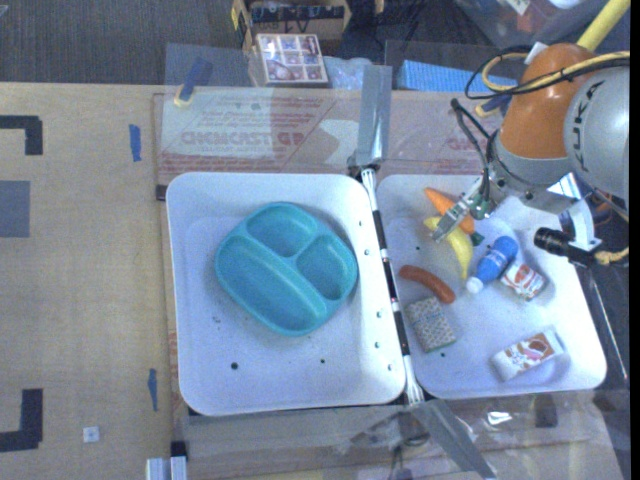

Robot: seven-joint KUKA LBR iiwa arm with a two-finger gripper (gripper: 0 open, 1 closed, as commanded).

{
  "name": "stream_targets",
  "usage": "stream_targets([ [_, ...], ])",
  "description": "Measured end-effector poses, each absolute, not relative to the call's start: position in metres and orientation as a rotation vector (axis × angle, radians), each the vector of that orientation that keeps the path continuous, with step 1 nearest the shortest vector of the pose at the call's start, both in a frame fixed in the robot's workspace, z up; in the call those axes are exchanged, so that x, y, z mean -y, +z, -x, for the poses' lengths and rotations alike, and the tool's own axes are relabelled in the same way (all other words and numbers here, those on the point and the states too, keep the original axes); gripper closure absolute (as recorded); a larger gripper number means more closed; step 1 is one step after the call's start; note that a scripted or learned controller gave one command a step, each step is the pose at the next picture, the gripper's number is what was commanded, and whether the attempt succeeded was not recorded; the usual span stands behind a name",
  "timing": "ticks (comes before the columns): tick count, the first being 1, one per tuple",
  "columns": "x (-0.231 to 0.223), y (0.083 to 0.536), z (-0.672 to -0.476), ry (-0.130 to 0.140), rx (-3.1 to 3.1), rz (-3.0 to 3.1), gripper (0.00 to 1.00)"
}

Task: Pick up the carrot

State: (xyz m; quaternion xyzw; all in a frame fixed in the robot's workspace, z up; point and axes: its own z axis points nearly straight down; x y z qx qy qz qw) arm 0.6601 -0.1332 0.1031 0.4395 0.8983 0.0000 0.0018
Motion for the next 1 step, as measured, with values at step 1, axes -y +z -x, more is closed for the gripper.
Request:
stream_targets([
  [1,0.0614,0.2073,-0.6664,0.002,-2.917,-1.154,1.00],
])
